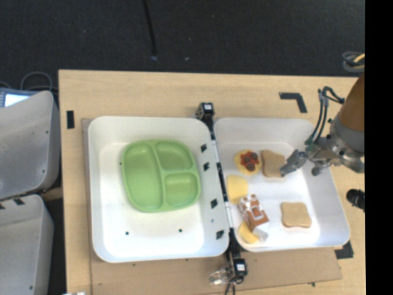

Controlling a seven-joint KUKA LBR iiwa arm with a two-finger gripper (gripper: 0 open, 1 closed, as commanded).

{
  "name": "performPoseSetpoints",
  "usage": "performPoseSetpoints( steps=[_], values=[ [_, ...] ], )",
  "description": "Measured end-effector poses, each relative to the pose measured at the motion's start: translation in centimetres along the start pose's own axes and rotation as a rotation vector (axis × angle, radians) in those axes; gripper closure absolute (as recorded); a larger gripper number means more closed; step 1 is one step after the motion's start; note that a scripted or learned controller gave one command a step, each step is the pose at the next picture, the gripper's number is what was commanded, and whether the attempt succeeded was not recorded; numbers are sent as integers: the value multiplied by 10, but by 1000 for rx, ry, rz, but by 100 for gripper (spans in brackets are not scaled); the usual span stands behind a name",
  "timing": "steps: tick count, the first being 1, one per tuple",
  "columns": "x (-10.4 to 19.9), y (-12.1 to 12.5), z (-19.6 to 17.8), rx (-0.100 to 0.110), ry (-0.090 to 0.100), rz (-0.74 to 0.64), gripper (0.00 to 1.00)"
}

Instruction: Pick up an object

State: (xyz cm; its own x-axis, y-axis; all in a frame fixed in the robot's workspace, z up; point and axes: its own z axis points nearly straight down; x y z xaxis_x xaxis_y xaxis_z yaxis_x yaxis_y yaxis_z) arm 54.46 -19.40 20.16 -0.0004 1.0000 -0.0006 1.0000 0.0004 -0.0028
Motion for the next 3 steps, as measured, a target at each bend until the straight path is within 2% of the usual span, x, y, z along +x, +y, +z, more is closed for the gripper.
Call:
performPoseSetpoints(
  steps=[2,3],
  values=[
    [-5,7,103,-1,0,4,0],
    [-7,9,90,-7,-2,8,100]
  ],
)
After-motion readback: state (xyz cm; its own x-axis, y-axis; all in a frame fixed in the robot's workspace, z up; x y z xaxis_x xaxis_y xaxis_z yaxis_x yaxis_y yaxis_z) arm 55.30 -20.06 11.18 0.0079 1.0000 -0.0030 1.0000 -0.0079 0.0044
